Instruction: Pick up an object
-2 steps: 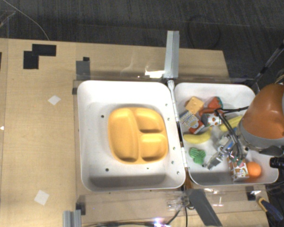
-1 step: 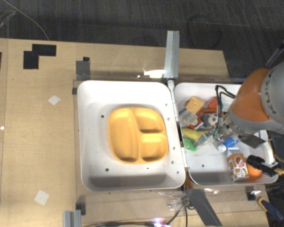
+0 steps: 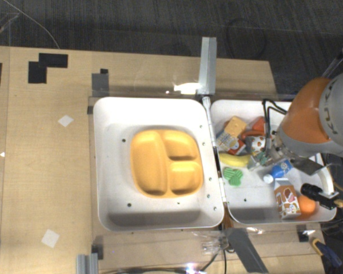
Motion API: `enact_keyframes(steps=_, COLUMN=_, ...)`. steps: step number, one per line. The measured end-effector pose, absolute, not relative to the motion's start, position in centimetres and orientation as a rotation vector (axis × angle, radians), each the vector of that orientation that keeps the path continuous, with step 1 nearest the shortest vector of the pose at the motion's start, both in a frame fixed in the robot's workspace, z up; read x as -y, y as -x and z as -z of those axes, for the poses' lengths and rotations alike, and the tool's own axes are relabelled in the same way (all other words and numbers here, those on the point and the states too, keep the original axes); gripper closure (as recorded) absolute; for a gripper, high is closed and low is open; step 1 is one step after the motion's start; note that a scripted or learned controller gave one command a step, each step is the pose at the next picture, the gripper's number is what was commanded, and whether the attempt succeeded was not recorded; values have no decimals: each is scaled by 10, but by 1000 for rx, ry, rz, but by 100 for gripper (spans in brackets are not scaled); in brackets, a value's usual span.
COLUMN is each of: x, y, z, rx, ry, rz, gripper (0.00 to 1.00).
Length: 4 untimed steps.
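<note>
Toys (image 3: 243, 144) beneath lowered arm (image 3: 317, 119)

Two bins side by side on a bench, the arm over the right one.

The left bin (image 3: 106, 153) holds a sectioned tray (image 3: 163, 161) at its middle. The right bin (image 3: 246, 210) holds a cluster of small items: a banana (image 3: 233, 160) near its left wall, a carton (image 3: 286, 201) toward the near right corner. The arm (image 3: 317, 116) reaches in from the right.
</note>
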State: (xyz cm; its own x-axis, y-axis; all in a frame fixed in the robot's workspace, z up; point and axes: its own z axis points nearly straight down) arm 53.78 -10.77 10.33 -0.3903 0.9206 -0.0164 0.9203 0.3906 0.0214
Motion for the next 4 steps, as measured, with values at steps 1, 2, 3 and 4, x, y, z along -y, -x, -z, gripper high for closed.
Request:
enact_keyframes(steps=1, x=125, y=-607, z=-103, rx=-2575, ry=-1791, rz=-2, gripper=100)
enact_keyframes(steps=2, x=126, y=-608, z=-105, rx=-2572, ry=-1791, rz=-3, gripper=0)
enact_keyframes(steps=3, x=134, y=-647, z=-87, rx=-2516, ry=-1870, rz=-5, gripper=0)
enact_keyframes(steps=4, x=126, y=-661, z=-88, rx=-2403, ry=-2012, rz=-7, gripper=0)
